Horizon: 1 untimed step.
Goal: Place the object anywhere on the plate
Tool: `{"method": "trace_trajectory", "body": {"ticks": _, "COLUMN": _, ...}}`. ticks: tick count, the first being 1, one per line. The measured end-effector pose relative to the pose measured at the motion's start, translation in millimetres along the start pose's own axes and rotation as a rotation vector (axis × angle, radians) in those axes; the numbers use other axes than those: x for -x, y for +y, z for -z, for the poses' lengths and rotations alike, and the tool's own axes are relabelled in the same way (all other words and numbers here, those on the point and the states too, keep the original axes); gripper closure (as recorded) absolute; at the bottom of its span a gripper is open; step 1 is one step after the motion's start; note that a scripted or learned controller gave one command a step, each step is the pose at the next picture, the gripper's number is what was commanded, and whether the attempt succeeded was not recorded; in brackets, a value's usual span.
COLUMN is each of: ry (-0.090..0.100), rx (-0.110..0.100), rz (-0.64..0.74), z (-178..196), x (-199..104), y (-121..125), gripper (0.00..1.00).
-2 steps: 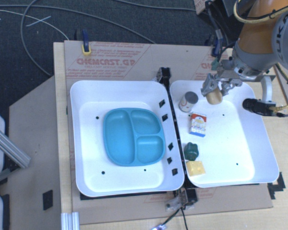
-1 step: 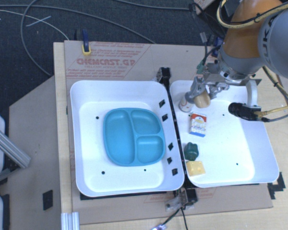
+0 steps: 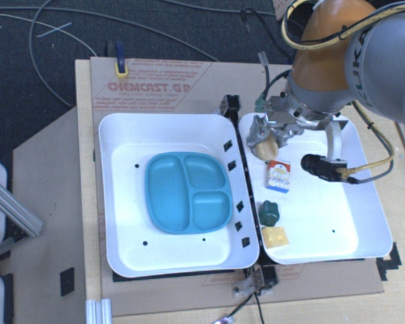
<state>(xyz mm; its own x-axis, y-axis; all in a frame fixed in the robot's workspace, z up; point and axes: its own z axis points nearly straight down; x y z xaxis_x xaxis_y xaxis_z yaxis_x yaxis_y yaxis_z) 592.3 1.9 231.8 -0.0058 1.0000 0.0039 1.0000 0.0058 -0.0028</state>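
A light blue plate (image 3: 187,192) with three compartments lies in the middle of the left bin (image 3: 121,140). It has nothing on it. My gripper (image 3: 270,132) hangs over the upper left corner of the right bin (image 3: 351,228), close to the divider between the bins. A small tan object (image 3: 264,150) sits directly under the gripper's tip, partly covered by it. Whether the gripper touches it is not visible. Just below lies a small white carton (image 3: 279,176) with red and blue print.
A dark green object (image 3: 268,212) and a yellow wedge (image 3: 275,237) lie at the right bin's lower left. A black cylinder with a cable (image 3: 322,166) hangs from the wrist over the right bin. Black clips (image 3: 233,174) line the divider.
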Motion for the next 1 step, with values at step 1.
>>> {"method": "trace_trajectory", "body": {"ticks": 1, "ry": 0.000, "rx": -0.002, "rz": 0.001, "z": -7.6, "x": -59.1, "y": -21.7, "gripper": 1.00}}
